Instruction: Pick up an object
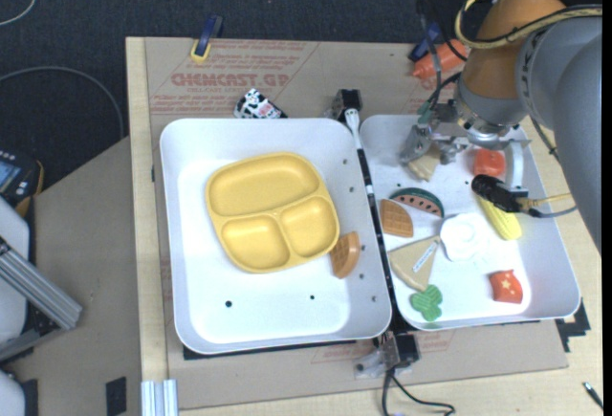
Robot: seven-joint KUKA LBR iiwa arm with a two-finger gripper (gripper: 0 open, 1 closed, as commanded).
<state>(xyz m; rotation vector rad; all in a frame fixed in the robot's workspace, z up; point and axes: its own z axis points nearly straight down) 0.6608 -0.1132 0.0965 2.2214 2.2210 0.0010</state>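
The two-finger gripper (pixel 427 148) hangs low in the far corner of the right white bin (pixel 564 285); I cannot tell its state, though a small tan piece (pixel 422 167) lies right at its tip. The watermelon-slice toy (pixel 418 203) lies just nearer the camera from there, the yellow corn toy (pixel 501 216) off to its right.

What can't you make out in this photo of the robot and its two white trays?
- Hand, camera view: small and blurred over the right bin; what it is doing is unclear.
- Small red item: partly behind the arm, identity unclear.
- Arm: cut off by the right edge.
- Black-and-white object above the left bin: too small to identify.
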